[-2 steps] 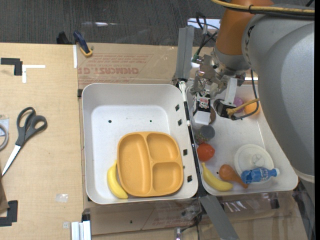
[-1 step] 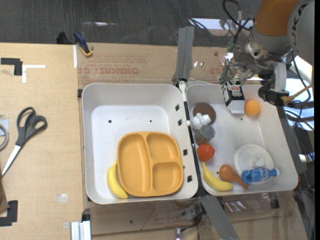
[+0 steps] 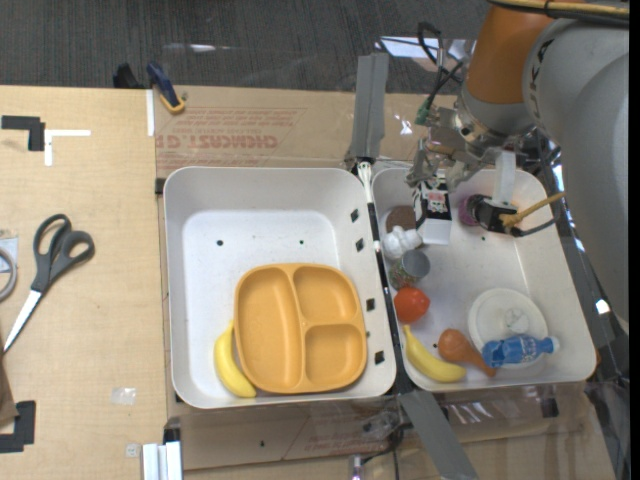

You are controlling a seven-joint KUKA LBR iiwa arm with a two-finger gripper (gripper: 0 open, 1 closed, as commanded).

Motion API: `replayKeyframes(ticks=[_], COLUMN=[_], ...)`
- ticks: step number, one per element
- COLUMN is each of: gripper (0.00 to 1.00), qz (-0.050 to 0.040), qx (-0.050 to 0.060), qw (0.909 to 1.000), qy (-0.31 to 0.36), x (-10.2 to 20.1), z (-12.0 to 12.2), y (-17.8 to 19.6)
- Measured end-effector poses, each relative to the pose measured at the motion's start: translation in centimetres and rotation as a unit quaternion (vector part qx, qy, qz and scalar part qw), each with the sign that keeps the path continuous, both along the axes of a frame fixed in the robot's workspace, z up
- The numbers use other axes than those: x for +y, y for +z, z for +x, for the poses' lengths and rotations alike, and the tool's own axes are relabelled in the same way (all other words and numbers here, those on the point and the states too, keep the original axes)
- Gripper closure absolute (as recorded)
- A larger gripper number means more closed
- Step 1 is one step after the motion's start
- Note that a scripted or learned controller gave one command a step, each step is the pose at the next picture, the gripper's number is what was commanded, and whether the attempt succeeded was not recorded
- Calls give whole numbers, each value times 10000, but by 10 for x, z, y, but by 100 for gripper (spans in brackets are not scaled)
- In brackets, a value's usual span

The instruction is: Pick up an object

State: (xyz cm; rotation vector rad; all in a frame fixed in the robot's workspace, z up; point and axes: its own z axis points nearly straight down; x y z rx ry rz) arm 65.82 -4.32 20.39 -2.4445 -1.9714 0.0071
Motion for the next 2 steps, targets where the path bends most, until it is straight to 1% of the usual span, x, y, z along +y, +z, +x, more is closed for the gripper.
replayKeyframes(ticks=[1,2], gripper=[100,100], qz=[-5,-3], qx=[-5,-11], qw=[9823,9996], qy=[-1874,-265], x=[0,-72], z=[0,-7], y=[-13,164])
